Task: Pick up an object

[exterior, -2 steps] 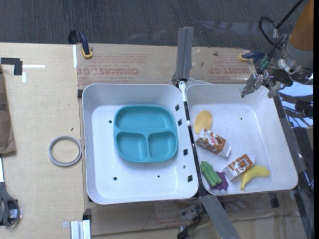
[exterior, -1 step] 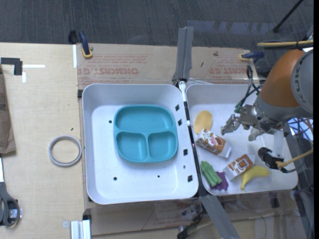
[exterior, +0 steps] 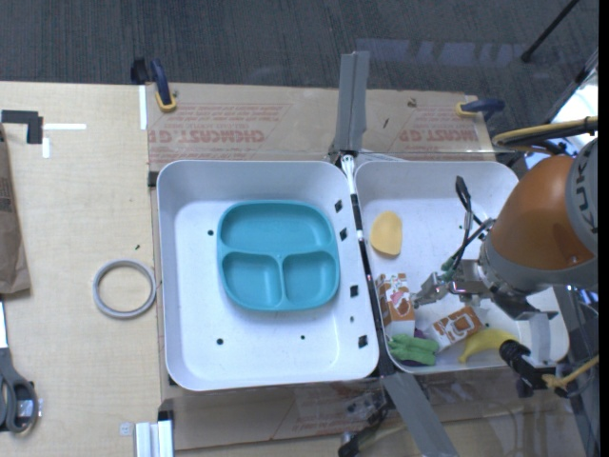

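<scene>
The right bin [exterior: 428, 184] holds several small items. A yellow rounded piece [exterior: 385, 233] lies near its left wall. Toward the front are a brown and white snack packet [exterior: 394, 303], a small orange-brown packet [exterior: 456, 325], a green item [exterior: 413, 348] and a yellow banana [exterior: 486, 342]. My gripper [exterior: 433, 288] reaches in from the right under the orange band [exterior: 542, 222]. It hangs low between the two packets, just right of the brown and white one. Nothing is visibly held.
The left bin [exterior: 181, 255] holds a blue divided plate [exterior: 279, 255]. On the bench to the left lie a grey tape ring [exterior: 125, 287], scissors [exterior: 14, 400] and a brown bag [exterior: 11, 227]. A black cable [exterior: 463, 227] runs over the right bin.
</scene>
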